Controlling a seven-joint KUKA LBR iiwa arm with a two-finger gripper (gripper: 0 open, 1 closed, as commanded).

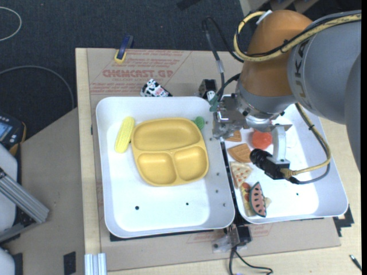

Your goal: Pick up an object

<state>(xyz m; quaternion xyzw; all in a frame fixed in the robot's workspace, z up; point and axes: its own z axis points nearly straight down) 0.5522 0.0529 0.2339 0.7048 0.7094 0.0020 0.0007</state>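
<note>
1. Camera view is showing the arm [298, 56] reaching in from the right and hanging low over the far left corner of the right bin [321, 202], where the toy food is lying.
2. The gripper [226, 122] is sitting just above that clutter, probably because the program is aiming at one of the pieces there; its own body is hiding the tips, so I cannot tell how wide it is standing or whether it is gripping anything.
3. Candidate objects are lying close together under and just near of the wrist: a red round piece [262, 138], an orange wedge [239, 152], a pizza slice [241, 171] and a watermelon slice [257, 199].
4. The left bin [166, 216] is holding a yellow divided plate [169, 150] with a corn cob [124, 134] lying just left of it.
5. Red lettering on the cardboard [143, 70] beyond the bins is reading "CHEMCAST GP".
</note>
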